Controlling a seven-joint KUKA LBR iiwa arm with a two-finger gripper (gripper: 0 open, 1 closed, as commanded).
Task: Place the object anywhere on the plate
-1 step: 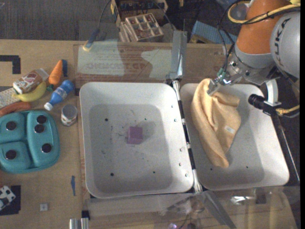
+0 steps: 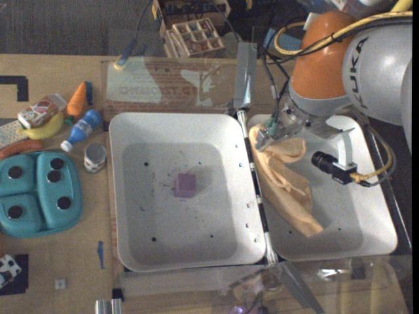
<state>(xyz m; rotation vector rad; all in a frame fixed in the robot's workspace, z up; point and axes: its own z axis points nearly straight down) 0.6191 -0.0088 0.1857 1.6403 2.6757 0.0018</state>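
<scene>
The arm (image 2: 366,64) reached in from the right and bent down over the far left corner of the right bin (image 2: 366,234). Its pincer (image 2: 267,136) stood low at the upper end of a tan cloth (image 2: 288,188), which lay in a long fold from that corner toward the near middle of the bin. The far end of the cloth looked lifted and bunched just under the pincer, so I judged that the pincer was pinching the cloth there, though the tips were small and partly hidden.

The left bin (image 2: 131,241) held only 1 small purple block (image 2: 185,184) near its middle. I could not make out any plate in the 2 bins, so the place for the drop was not clear. A teal tray (image 2: 39,191) lay on the tabletop (image 2: 59,254) well to the left, beside a small bottle (image 2: 82,130) and a can (image 2: 95,157).
</scene>
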